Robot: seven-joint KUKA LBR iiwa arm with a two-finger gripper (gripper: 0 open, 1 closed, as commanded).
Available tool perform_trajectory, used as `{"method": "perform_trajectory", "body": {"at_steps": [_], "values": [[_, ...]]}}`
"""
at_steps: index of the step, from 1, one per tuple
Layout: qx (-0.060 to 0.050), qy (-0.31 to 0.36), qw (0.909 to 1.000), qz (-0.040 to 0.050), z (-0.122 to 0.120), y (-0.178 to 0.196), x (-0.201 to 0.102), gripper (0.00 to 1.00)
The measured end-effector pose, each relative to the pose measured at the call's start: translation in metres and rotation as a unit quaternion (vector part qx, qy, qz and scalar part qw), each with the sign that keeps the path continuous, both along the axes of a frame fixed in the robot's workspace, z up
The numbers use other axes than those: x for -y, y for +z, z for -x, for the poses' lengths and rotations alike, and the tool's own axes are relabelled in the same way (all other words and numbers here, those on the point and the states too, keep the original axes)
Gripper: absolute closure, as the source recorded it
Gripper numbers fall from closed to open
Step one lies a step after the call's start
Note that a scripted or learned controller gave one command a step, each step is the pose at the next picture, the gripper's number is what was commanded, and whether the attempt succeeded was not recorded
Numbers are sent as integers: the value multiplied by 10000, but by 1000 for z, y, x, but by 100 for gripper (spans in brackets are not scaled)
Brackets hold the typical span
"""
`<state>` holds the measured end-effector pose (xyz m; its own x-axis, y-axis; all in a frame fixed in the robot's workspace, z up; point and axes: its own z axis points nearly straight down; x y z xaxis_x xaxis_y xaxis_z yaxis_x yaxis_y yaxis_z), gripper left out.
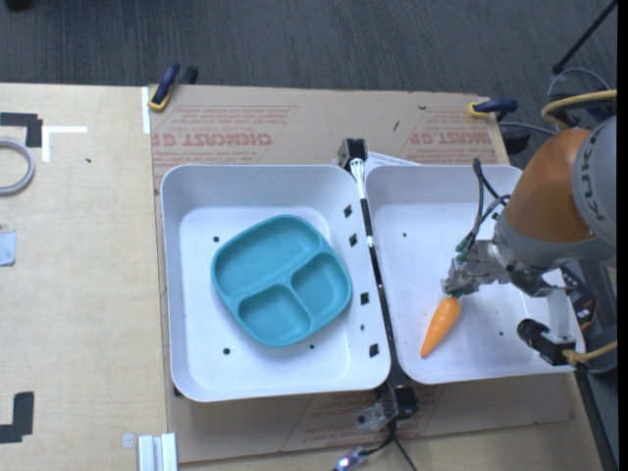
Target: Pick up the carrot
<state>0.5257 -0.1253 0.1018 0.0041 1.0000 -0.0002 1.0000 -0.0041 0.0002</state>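
An orange carrot [440, 329] lies slantwise in the right bin [412, 214], near its front edge, with its thick end pointing up and right. My gripper [458, 286] is right at that thick end, coming in from the right, and its tip meets or overlaps the carrot's top. Whether the carrot is between the fingers is hidden by the gripper body.
The left bin [186, 263] holds a blue divided plate [283, 280] in its middle. A black clip joint [365, 253] runs along the wall between the two bins. The arm's orange band and grey wrist [554, 214] hang over the right bin's right side.
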Motion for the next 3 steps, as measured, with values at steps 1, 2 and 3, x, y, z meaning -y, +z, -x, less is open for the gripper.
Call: {"method": "perform_trajectory", "body": {"at_steps": [1, 2, 3], "values": [[-2, 2, 10000, -1, 0, 0, 0, 0], [-9, 10, 10000, -4, 44, -10, -17, 0], [-4, -2, 10000, -2, 43, 0, -16, 100]]}}
